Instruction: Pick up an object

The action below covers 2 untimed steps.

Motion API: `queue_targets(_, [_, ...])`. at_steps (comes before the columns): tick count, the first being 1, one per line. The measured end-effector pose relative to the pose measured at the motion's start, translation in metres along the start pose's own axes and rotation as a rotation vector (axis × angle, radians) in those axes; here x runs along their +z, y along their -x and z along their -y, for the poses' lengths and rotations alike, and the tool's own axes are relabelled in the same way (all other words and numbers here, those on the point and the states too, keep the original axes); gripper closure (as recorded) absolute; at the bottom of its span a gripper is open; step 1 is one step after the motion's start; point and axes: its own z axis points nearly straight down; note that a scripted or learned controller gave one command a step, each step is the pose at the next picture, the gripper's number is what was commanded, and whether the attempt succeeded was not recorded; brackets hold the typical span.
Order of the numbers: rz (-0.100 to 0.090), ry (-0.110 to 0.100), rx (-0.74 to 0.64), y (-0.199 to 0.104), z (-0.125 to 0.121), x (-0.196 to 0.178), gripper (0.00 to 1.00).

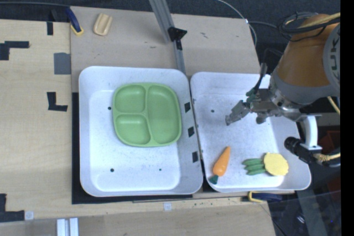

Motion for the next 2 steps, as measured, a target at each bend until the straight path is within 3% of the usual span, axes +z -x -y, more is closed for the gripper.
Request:
queue_targets(1, [0.0, 0.0, 0.0, 0.0, 0.0, 0.0, 0.0])
queue_targets(2, [0.0, -0.007, 0.001, 0.002, 0.003, 0.064, 0.0])
